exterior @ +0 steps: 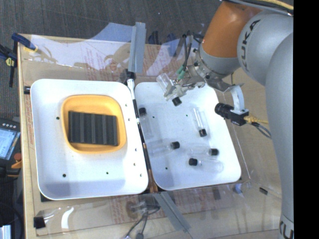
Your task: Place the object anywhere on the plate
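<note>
A yellow plate (90, 102) lies in the left bin (45, 158), and a dark ribbed slab (93, 128) rests on it. My gripper (175, 87) hangs over the far edge of the right bin (227, 171), well to the right of the plate. A clear vial (168, 87) with a black cap sits tilted between the fingers, cap end pointing down toward the bin floor. The gripper looks shut on it.
Several more clear vials with black caps lie loose in the right bin, one (199, 119) near the middle right and others (202, 161) toward the front. A black cap (142, 111) sits by the ridge between the bins. The arm's grey body fills the right side.
</note>
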### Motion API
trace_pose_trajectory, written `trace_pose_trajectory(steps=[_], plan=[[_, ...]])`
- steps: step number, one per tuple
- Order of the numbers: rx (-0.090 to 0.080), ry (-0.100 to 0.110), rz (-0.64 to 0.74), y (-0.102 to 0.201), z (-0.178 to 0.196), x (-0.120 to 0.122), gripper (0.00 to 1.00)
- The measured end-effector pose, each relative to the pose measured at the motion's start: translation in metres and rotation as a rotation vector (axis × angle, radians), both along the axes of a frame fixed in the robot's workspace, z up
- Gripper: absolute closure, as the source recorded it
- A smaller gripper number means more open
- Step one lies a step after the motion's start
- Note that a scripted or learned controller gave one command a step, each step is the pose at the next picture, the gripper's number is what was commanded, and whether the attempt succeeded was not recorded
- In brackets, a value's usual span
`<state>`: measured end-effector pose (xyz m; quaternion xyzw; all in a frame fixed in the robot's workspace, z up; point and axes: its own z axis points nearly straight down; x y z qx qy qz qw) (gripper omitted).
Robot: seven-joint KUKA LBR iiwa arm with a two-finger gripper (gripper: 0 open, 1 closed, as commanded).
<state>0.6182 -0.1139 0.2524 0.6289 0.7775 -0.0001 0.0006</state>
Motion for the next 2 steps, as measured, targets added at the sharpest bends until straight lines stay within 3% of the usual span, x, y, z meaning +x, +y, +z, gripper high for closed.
trace_pose_trajectory(steps=[1, 2], plan=[[0.001, 0.005, 0.276, 0.002, -0.018, -0.017, 1.0], [0.0, 0.001, 0.35, 0.05, 0.034, -0.02, 1.0]])
